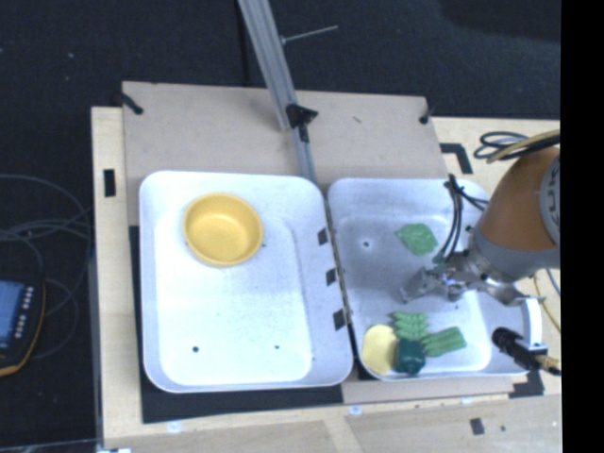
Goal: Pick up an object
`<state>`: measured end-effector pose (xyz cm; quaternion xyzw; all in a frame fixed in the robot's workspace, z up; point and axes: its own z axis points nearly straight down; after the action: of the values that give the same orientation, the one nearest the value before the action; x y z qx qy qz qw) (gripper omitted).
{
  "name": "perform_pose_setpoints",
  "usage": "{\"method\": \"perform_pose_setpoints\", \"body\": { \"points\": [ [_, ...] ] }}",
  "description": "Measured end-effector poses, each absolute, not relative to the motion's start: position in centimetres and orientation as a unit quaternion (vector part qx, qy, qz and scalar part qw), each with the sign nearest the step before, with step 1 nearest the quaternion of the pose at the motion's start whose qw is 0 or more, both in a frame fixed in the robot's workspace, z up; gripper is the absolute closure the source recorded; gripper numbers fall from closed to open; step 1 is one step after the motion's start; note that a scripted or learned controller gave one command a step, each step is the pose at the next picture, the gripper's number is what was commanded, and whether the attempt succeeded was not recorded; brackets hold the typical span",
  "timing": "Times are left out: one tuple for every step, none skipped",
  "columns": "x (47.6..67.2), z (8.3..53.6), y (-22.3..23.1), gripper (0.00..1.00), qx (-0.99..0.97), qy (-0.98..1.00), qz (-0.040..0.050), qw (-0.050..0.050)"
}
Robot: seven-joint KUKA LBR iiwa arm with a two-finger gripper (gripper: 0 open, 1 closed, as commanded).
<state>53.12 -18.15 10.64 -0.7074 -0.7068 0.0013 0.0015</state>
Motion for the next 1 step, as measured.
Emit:
{"method": "perform_pose_setpoints", "body": {
  "points": [
    [53.29,11.94,-18.15,1.0,-0.708,-0.707,-0.0011,-0.001]
  ]
}}
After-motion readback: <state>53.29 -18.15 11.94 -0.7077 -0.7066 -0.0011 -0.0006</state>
